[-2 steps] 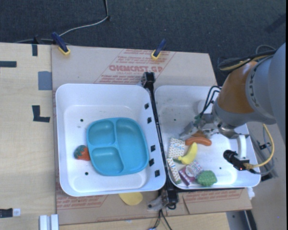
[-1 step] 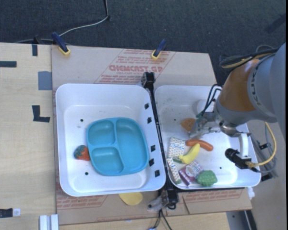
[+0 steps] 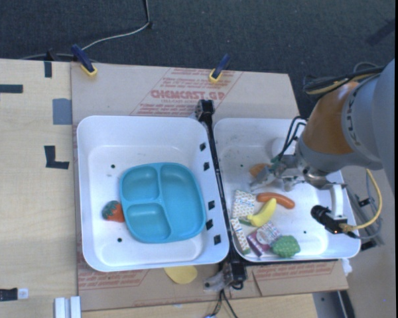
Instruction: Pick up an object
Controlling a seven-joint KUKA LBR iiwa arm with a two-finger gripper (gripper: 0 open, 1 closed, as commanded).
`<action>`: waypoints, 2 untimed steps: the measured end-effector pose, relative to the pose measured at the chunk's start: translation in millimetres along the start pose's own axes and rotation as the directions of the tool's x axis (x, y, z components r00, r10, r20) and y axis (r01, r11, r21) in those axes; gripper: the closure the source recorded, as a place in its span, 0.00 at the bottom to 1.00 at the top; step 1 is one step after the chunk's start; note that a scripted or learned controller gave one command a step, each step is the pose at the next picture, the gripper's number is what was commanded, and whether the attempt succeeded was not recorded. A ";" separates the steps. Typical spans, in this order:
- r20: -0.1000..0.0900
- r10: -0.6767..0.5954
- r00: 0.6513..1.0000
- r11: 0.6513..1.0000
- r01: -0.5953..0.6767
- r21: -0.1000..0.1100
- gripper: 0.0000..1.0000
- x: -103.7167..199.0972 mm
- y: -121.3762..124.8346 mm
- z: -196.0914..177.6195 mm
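My gripper (image 3: pixel 276 175) is low inside the right bin (image 3: pixel 318 152), at its middle. It hangs just right of a small orange piece (image 3: pixel 257 171) and just above a red sausage (image 3: pixel 276 199). A yellow banana (image 3: pixel 263 212) lies below the sausage. Patterned packets (image 3: pixel 243 205) sit to the banana's left. Another packet (image 3: pixel 268 232) and a green broccoli-like lump (image 3: pixel 286 246) lie near the front wall. I see nothing lifted off the bin floor.
The left bin (image 3: pixel 93 177) holds a blue divided plate (image 3: pixel 162 201) and a red-and-green strawberry-like toy (image 3: pixel 111 211). A yellow disc (image 3: pixel 180 274) lies on the cardboard in front of the bins. A black divider (image 3: pixel 210 158) runs between the bins.
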State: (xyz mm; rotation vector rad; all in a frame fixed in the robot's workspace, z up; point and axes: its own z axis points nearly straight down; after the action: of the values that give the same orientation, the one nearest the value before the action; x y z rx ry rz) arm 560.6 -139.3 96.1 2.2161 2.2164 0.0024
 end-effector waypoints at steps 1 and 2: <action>-0.003 -0.002 1.000 1.000 0.002 0.002 0.00 31.7 51.9 10.1; -0.003 -0.002 1.000 1.000 0.002 0.003 1.00 31.4 51.5 1.1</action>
State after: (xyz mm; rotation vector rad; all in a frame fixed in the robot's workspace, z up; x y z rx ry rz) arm 612.1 -107.9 95.3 2.2169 2.2217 0.0017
